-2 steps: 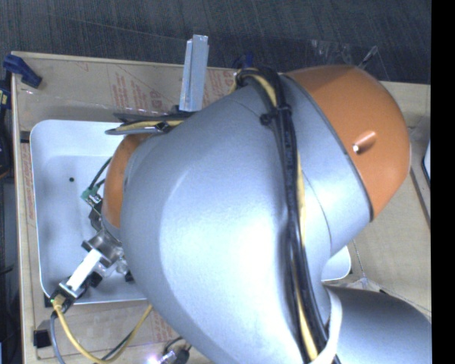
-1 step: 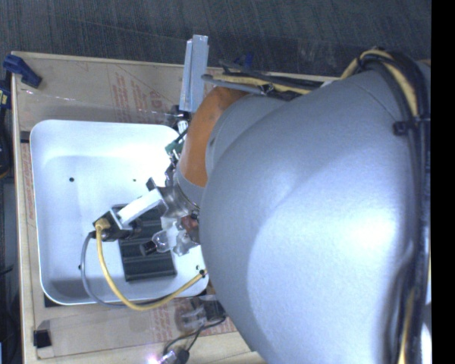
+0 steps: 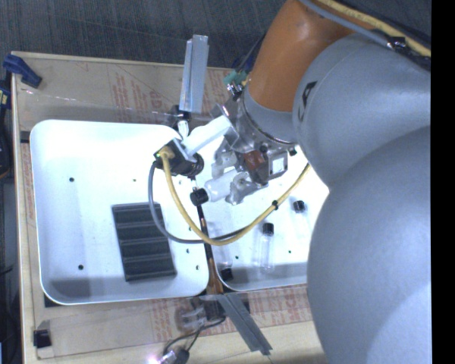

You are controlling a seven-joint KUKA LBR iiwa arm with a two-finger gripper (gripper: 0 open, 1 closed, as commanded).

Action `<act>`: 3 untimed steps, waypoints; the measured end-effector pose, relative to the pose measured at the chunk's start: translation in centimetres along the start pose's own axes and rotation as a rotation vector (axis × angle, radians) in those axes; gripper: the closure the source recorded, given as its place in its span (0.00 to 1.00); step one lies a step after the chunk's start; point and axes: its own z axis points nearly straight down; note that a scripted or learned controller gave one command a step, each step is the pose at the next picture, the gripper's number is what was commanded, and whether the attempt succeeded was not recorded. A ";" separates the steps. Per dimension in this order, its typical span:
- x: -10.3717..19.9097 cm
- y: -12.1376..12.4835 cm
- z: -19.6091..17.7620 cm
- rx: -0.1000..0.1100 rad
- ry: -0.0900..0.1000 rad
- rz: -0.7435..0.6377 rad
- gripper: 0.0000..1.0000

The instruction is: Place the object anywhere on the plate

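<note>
At the far left, bench edge: a blue clamp sits on the back corner of the wooden bench.
Left bin: the left bin is white and shallow, with a few small dark dots on its floor.
Plate: a dark ribbed plate lies flat in the near right part of the left bin, its ridges running along its length. Nothing rests on it.
Behind the bins: a grey metal bar stands near the seam between the two bins.
Cable: a yellow cable loops from the wrist down over the right edge of the left bin and on across the seam.
Gripper: the gripper hangs over the seam and the left part of the right bin, among black fittings and a white bracket. Whether it is open or closed cannot be told from this angle, and nothing is visibly held in it.
Object: a small clear vial with a dark cap lies on the floor of the right bin, to the right of the gripper and below it in the view, apart from it and well apart from the plate.
Arm: the grey arm with its orange band covers much of the right bin.
</note>
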 end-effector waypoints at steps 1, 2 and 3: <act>1.0 -9.9 13.9 0.006 -0.010 -0.253 1.00; 5.9 -14.1 14.7 0.005 -0.008 -0.369 1.00; 2.3 -8.0 14.7 0.007 -0.008 -0.648 1.00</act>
